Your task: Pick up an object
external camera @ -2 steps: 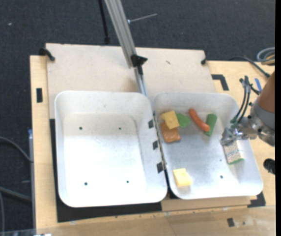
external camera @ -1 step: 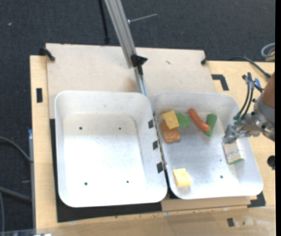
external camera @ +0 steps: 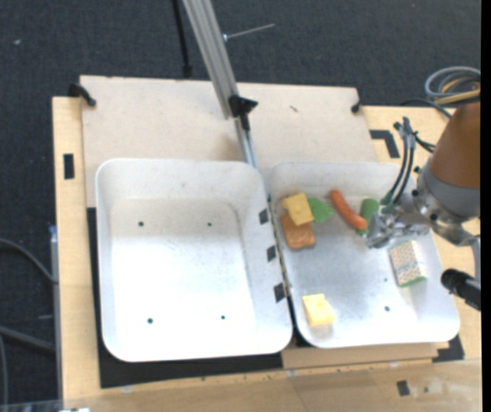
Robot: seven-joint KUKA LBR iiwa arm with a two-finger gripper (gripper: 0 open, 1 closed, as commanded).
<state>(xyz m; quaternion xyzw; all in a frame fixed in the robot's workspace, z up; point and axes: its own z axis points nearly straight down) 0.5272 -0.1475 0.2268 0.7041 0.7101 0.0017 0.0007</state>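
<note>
The pincer is low in the right bin, right of centre in the frame; whether it is apart or together I cannot tell. Just left of it lies an orange carrot-like piece, touching a green piece. A speckled box lies just below to the right; its print is unreadable. Further left are a yellow block, a brown piece, and, lower, a pale yellow block. The left bin is beside.
</note>
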